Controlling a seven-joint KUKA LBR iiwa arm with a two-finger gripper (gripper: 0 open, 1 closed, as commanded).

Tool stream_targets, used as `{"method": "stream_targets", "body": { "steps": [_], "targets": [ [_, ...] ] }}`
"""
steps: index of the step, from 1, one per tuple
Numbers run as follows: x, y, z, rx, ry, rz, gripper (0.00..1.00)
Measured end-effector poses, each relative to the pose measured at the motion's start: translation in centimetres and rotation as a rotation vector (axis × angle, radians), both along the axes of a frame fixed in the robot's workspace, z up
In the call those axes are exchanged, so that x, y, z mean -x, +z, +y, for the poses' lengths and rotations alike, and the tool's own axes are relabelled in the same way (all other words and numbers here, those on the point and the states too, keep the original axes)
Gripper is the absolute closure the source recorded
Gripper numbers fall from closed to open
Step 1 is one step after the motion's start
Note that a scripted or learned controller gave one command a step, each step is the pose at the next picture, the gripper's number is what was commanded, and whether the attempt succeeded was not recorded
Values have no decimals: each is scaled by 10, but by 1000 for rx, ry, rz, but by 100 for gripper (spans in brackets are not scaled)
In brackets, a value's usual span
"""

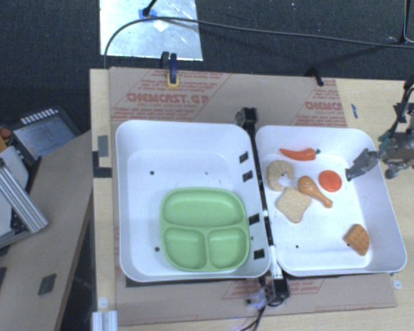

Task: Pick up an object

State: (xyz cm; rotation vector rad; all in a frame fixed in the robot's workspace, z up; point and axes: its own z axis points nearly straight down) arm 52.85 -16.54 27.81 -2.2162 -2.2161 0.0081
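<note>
Camera view: we find the gripper [365, 163] at the right rim of the right bin [383, 216], reaching in from the right. From here we cannot tell how its jaws stand, and we see nothing between them.

Nearest the jaws, just to their left, lies a round red-orange tomato [330, 180], apart from them. Further left of the jaws sits a chicken drumstick [313, 189], with a slice of bread [291, 205] below it and a pale curved pastry [280, 174] beyond. Up and to the left of the jaws, near the bin's far wall, lies an orange-red chili pepper [299, 154]. Well below the jaws, toward the near right corner, rests a small brown waffle piece [357, 238].

Far to the left of the jaws, the left bin [134, 185] holds a green divided plate [204, 227].
</note>
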Motion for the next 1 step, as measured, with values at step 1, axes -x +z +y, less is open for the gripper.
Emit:
{"method": "stream_targets", "body": {
  "steps": [1],
  "targets": [
    [-2, 6, 0, 2, 3, -11, 0]
  ]
}}
